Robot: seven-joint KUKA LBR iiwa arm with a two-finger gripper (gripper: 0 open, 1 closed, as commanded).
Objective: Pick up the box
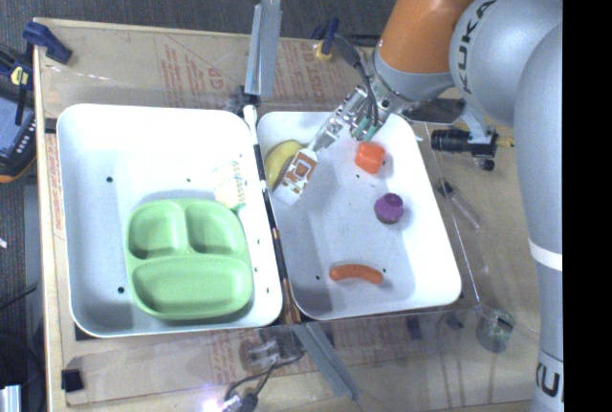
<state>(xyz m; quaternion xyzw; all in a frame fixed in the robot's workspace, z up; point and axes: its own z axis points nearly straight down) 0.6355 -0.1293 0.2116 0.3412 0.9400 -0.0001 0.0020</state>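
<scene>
The box (299,173) is small, white with an orange pattern. It is tilted in the upper left of the right bin (435,281), against a yellow banana-shaped toy (278,159). My gripper (332,135) reaches down and to the left from the orange-banded wrist (421,13), and its tip ends just above and to the right of the box. Whether the tip touches the box is not clear from this angle.
The right bin also holds an orange piece (369,157), a purple piece (388,207) and an orange sausage shape (357,274). The left bin (86,142) holds a green divided tray (189,259) and a small pale item (232,183).
</scene>
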